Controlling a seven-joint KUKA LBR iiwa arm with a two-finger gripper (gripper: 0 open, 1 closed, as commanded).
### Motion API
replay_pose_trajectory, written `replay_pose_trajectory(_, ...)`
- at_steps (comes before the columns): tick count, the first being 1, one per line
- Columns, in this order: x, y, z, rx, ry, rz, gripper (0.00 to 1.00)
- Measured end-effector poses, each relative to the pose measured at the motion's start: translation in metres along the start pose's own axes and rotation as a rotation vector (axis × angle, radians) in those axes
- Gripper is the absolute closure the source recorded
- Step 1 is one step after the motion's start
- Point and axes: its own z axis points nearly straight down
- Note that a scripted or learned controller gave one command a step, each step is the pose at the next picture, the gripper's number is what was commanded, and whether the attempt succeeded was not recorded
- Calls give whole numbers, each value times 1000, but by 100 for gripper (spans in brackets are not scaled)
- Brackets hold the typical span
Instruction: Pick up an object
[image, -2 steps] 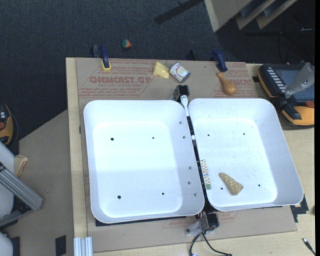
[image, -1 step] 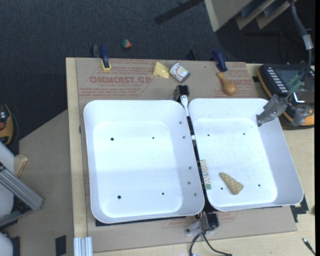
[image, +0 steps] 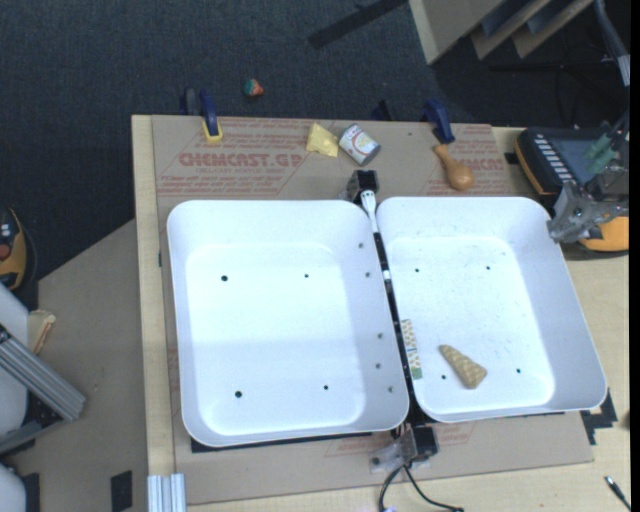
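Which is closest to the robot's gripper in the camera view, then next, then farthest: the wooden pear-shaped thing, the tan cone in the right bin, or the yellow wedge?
From the gripper at the right edge:
1. Wooden pear-shaped piece, behind the right bin.
2. Tan cone, in the right bin's near corner.
3. Yellow wedge, on the board behind the left bin.

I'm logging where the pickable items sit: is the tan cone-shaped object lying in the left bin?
No, the tan cone-shaped object lies near the front of the right bin, close to the divide between the bins.

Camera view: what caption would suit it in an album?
Two white bins side by side on a bench, a tan cone lying in the right bin, the gripper at its far right rim.
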Motion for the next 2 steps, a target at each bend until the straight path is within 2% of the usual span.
replay_pose_trajectory(1,64,31,124,16,3,-5,100)
replay_pose_trajectory(2,122,49,-28,-15,4,-6,100)
